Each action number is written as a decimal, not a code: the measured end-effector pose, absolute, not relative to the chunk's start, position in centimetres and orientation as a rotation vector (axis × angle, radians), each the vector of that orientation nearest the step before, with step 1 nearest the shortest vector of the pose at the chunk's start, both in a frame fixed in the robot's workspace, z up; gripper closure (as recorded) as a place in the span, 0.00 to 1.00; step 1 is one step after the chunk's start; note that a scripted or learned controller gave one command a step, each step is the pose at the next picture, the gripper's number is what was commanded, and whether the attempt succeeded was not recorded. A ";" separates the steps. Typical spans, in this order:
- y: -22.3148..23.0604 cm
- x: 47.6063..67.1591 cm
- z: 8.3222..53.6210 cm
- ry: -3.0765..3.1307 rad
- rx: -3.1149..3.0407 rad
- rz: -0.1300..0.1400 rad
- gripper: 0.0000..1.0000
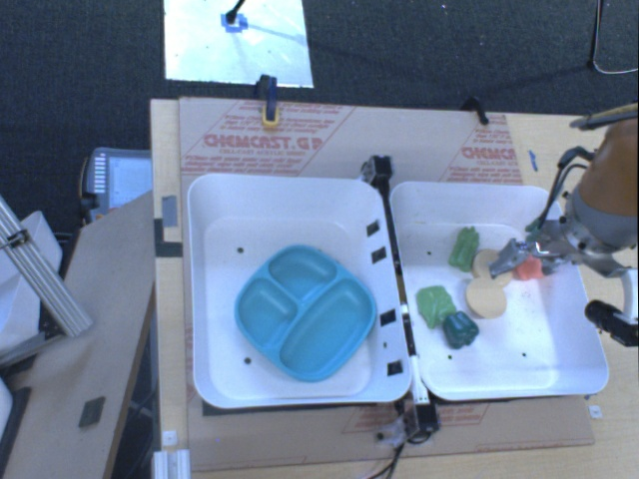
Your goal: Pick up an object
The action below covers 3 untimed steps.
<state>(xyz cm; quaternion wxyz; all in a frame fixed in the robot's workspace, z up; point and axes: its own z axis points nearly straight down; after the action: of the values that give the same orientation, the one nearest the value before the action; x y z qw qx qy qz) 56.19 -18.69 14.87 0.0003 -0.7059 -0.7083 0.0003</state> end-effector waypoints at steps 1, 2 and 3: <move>-19.6 56.5 10.1 -2.223 -2.220 0.001 0.00; -19.5 56.5 8.4 -2.223 -2.220 0.000 0.00; -19.6 56.7 9.6 -2.226 -2.223 -0.003 1.00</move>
<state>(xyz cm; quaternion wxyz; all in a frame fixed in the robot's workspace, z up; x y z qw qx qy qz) 56.67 -19.57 9.59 -0.0022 -0.7066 -0.7076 -0.0011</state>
